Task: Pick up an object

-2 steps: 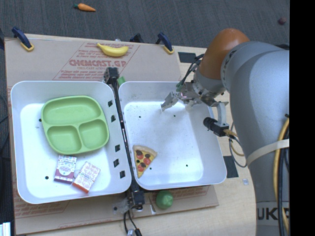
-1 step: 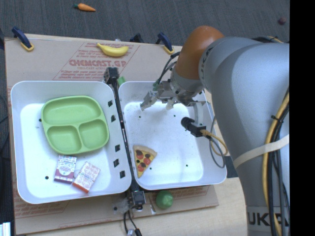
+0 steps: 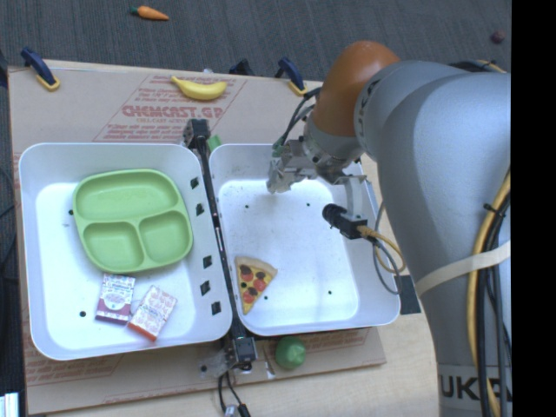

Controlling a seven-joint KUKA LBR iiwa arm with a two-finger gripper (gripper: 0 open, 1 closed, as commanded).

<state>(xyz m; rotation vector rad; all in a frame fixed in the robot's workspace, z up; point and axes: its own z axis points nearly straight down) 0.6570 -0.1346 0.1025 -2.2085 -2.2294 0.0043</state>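
The two-finger gripper (image 3: 280, 179) hangs over the far edge of the right shallow white plastic bin (image 3: 369, 307), its tip pointing down at bare bin floor. Whether its fingers are parted or closed cannot be told from this slanted view, and nothing is seen between them.

The likeliest pick target is the triangular toy pizza slice with dark toppings (image 3: 253, 282). It lies flat near the near-left corner of the right bin, close to the divider wall and well apart from the gripper. Its flat pose probably calls for a descent from directly above.

The left shallow white plastic bin (image 3: 35, 259) holds three items: one green three-compartment plastic plate (image 3: 132, 219) near the middle, and two small red-and-white packets (image 3: 136, 304) side by side toward the near edge.

On the cardboard-covered bench (outside both bins) lie one yellow toy banana (image 3: 201, 86) at the far edge and one green ball (image 3: 291, 352) at the near edge. One orange toy carrot (image 3: 152, 12) lies on the floor.
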